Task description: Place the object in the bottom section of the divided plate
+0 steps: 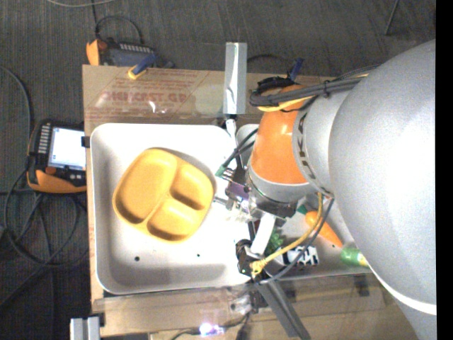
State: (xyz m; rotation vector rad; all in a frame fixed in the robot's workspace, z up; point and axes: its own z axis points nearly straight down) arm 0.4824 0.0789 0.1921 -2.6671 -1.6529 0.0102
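A smooth, round-cornered yellow divided plate [164, 193] sat in the shiny white left bin [120, 261], the gripper [236, 195] hung by its right rim, its grip too hidden to tell, and a pointy orange carrot toy [322, 231] lay further right.

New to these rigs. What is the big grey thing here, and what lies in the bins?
One camera looks down at a slant. The grey shape with the orange band is a robot arm reaching in from the right; its gripper hangs by the right wall of the left bin. That bin holds a yellow divided plate. The arm hides most of the right bin, where an orange thing and a green thing peek out. Whether the gripper holds anything cannot be told.
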